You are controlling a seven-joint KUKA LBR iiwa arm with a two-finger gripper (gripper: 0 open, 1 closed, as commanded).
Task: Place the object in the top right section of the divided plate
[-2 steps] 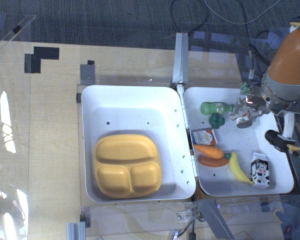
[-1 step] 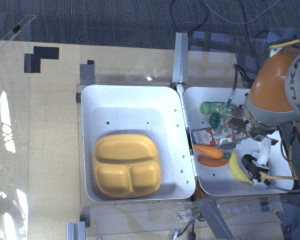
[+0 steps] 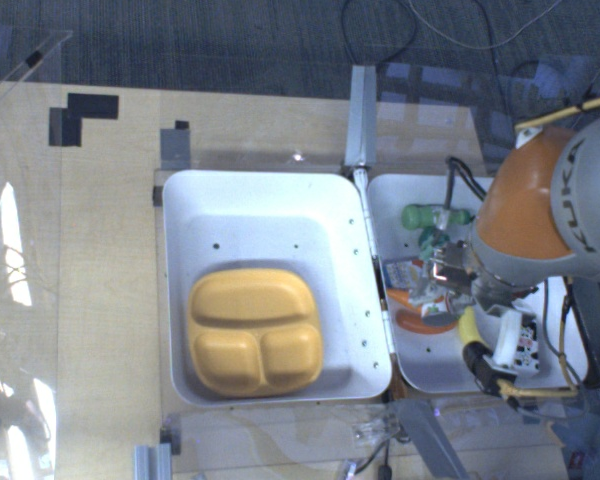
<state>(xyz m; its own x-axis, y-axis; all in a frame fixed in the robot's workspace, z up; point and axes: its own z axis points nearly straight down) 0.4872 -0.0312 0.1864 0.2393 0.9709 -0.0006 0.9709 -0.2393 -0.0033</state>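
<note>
The object is somewhere in the jumble of small items (image 3: 425, 293) lying in the right bin (image 3: 405, 363), under the arm's wrist, and which piece is the target is hard to tell from here. Nearest the camera in the left bin (image 3: 180, 268) sits the divided plate (image 3: 255, 330), a rounded yellow slab of matte moulded plastic, with two smaller wells toward the viewer and one long well behind them. No item lies in any of its wells, so the placing is not yet done.

Across the divider, the gripper (image 3: 442, 268) hangs low over the clutter: an orange piece (image 3: 420, 320) with a curved edge, something red and white beside it, and a green bottle-like shape (image 3: 420, 216) farther back. Whether the hand is spread or pinched on anything, I cannot tell; the big grey and orange wrist (image 3: 525, 203) hides most of it.

Here is the risk as I judge it. The pieces lie touching and overlapping, so a close could catch two at once, or clip only an edge and drop it on the lift. Smooth plastic surfaces look slippery. The bin's raised rim between the two trays could snag a dangling item in transit. And the plate's wells are shallow with soft ridges, so a release off centre could let a rounded item roll into a neighbouring section.
</note>
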